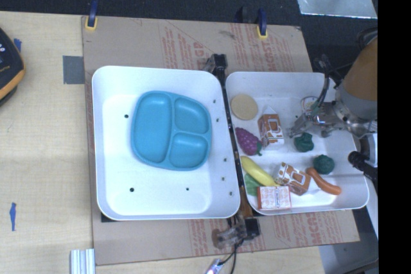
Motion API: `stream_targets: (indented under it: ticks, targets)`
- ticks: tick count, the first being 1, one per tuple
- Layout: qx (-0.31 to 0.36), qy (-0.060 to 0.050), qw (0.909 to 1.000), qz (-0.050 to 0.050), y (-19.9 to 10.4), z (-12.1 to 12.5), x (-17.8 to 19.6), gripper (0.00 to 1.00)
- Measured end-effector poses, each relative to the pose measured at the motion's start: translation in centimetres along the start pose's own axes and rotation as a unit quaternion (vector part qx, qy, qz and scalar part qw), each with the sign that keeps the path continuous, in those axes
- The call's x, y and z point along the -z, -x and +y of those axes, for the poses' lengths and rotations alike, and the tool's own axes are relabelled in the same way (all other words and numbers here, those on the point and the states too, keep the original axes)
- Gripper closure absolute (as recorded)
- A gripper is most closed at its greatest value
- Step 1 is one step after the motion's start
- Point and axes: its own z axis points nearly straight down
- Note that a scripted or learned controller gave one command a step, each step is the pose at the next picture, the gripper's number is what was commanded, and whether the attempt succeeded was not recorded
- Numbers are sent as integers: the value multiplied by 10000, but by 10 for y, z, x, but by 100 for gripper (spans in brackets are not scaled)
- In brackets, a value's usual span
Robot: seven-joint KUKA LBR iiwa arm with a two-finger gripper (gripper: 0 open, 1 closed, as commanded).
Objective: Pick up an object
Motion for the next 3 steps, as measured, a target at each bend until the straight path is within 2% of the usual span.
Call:
stream_targets:
  ticks: [1,2,3]
  targets:
    - [22,6,10000,-7,1,1,11,100]
    - [-4,12,10000,-2,1,8,26,100]
    - [-2,9,10000,-1,1,8,25,0]
